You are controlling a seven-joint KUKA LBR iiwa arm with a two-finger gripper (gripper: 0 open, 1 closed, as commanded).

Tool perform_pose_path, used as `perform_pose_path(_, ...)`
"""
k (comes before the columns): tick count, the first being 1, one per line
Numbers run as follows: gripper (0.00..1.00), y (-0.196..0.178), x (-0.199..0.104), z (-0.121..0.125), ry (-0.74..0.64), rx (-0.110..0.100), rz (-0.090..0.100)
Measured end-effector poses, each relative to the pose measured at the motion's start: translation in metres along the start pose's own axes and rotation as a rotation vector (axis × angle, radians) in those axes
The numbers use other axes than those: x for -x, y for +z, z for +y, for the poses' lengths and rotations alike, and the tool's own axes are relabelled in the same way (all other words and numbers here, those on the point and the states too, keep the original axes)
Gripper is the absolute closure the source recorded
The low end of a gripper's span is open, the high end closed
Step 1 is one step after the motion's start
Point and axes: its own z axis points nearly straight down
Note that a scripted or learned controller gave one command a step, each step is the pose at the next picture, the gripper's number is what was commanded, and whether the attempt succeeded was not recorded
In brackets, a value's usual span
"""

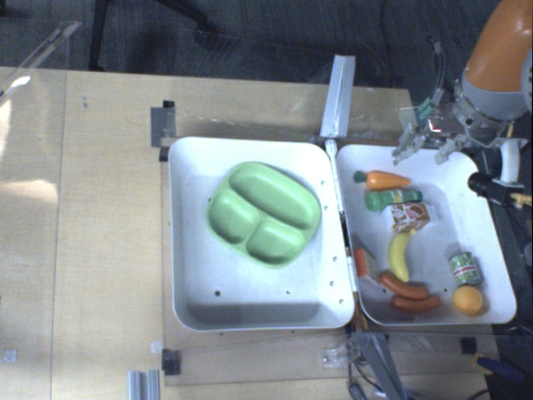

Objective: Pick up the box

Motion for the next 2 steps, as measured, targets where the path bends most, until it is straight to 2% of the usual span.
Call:
perform_pose_path(1,1.00,-0.012,-0.002,0.002,-0.006,0.006,0.000)
perform_pose_path(2,1.00,0.028,-0.077,0.000,-0.068,0.001,0.001)
